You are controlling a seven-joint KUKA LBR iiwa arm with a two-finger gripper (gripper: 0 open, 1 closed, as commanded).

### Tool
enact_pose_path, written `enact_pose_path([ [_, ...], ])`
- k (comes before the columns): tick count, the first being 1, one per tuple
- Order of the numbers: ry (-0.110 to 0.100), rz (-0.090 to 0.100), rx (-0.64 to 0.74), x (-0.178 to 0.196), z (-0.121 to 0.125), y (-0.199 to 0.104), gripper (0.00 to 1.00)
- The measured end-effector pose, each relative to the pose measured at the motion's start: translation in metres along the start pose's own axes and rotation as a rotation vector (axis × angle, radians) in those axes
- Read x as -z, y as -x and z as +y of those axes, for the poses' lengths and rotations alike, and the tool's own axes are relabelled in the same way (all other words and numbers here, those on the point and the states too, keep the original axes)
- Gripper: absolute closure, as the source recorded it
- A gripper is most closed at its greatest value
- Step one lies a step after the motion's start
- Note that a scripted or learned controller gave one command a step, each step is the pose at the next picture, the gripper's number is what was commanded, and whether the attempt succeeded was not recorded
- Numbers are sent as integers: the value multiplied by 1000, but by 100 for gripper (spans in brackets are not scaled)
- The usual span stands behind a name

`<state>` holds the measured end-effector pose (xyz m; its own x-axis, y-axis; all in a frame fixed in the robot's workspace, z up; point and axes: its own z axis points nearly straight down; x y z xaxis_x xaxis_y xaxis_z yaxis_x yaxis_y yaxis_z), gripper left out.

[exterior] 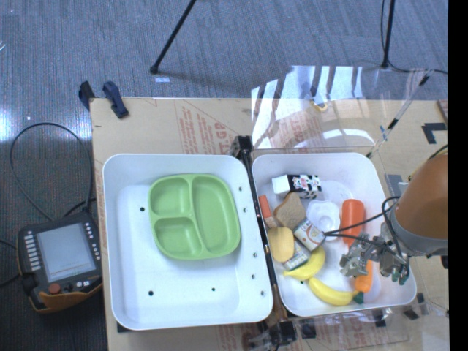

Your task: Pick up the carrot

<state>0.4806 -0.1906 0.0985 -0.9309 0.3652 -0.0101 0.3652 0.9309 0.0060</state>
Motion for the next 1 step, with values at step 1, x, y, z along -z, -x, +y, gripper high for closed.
enact_pose_path([
  [1, -3, 4, -276, 120, 78, 11, 100],
])
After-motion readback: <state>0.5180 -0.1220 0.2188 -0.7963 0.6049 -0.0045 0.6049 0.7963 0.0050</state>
